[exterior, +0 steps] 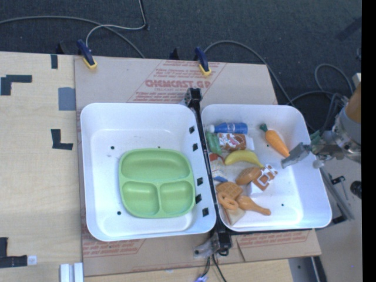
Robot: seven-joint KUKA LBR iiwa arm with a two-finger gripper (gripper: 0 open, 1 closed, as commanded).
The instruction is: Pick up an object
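Note:
The right bin (305,213) holds several toy foods. An orange carrot (275,141) lies at its upper right, a blue bottle (230,128) at the top and a yellow banana (242,157) in the middle. Below them are a brown bread roll (248,174), a small red-and-white box (265,178), a waffle (228,191) and a drumstick (254,205). My gripper (296,154) reaches in over the bin's right side, just right of the carrot and above the box. It touches no object and nothing hangs from it.
In the left bin (94,128) lies a green divided plate (157,182). A black divider clip line (202,157) runs between the bins. Cables trail on the dark floor behind the bench and at the right.

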